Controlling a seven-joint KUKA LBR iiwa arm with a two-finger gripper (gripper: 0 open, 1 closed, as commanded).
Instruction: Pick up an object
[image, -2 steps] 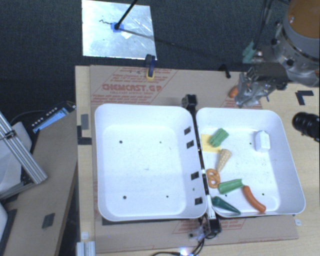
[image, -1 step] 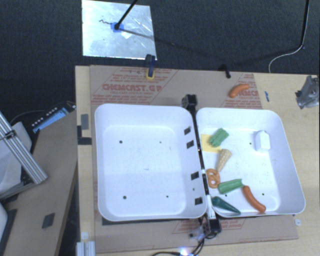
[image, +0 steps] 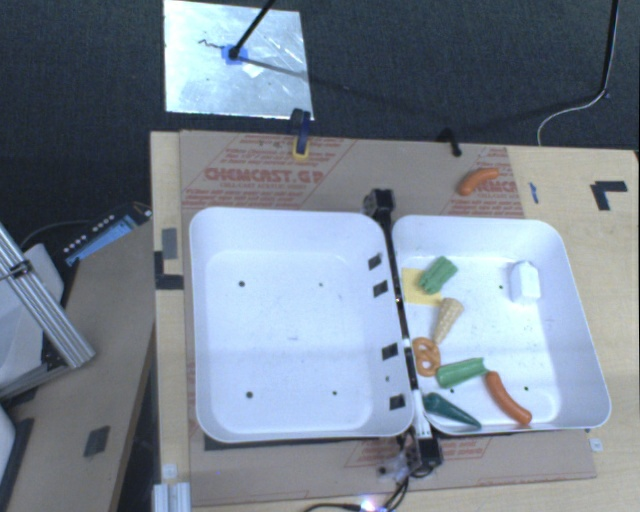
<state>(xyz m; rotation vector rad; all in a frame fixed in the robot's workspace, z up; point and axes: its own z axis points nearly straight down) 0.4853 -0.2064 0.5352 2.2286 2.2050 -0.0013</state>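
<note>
A desk (image: 110, 330) carries two shallow white bins side by side, seen from above at a slant. The left bin (image: 290, 330) has bare white floor. The right bin (image: 560, 330) holds small toy foods clustered near its left wall: a green piece (image: 437, 273) lying on a yellow slab (image: 415, 289), a pale cone (image: 447, 318), an orange pretzel (image: 426, 355), a green-stemmed piece (image: 460, 372), a dark green pepper (image: 450, 410), an orange sausage (image: 508, 398), and a white block (image: 524, 281) further right. They look light, stiff and smooth, likely slippery; the sausage seems best pinched across its middle. Another orange sausage (image: 478, 181) lies on the board behind the bins. The state of the end effector cannot be told.
</note>
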